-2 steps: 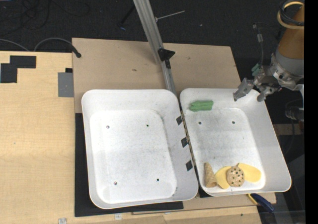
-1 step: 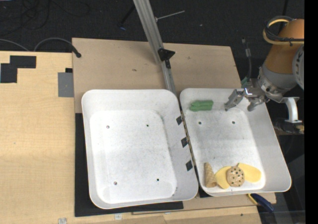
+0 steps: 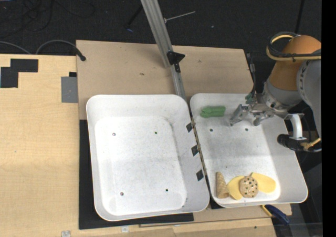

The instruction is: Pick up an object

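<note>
Starting at the left, I see the left bin (image 3: 139, 157) lying bare and white, its far right corner touching the right bin (image 3: 286, 178) along the clipped seam between them. A slanted metal rail (image 3: 157, 31) rises from the far side of the bench toward the middle.

In the right bin, the green block (image 3: 212, 111) lies flat at the far left corner, close to the far wall. Its long axis runs left to right, roughly along that far wall, with neither end clearly a head or tail that I can make out. At the near end of the same bin sits a small cluster: a tan cone-like piece (image 3: 221, 184), a yellow flat piece (image 3: 262, 184) and a brown dotted round piece (image 3: 249, 186) resting on it.

The gripper (image 3: 247, 116) hangs low over the far part of the right bin, just to the right of the green block, with a gap between them. Its fingers look spread, pointing down and leftward, and nothing sits between them.

I judge the green block the likeliest target: it lies directly left of the gripper, far nearer than the cluster. With the block's length running left to right, the fingers would best close across its short width, near to far.
</note>
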You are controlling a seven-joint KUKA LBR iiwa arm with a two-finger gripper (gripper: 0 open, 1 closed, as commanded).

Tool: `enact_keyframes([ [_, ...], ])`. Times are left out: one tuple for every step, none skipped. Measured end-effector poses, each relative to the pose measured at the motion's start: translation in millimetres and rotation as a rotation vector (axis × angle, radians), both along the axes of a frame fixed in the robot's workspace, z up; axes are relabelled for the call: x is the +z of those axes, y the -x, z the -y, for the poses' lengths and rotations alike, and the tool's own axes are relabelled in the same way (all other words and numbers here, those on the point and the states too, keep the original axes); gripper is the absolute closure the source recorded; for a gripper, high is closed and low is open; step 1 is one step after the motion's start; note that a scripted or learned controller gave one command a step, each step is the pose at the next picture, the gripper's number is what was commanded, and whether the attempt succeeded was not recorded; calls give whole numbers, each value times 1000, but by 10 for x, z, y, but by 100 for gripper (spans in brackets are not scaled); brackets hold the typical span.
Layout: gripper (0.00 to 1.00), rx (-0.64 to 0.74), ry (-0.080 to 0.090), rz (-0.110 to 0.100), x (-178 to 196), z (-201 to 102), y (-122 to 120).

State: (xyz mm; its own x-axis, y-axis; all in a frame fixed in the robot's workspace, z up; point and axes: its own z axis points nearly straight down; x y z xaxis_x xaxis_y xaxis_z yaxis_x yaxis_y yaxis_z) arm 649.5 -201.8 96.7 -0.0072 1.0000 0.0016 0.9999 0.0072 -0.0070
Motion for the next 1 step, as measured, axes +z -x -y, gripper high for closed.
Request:
enact_keyframes([
  [100, 1, 1, 5, 139, 4, -15],
])
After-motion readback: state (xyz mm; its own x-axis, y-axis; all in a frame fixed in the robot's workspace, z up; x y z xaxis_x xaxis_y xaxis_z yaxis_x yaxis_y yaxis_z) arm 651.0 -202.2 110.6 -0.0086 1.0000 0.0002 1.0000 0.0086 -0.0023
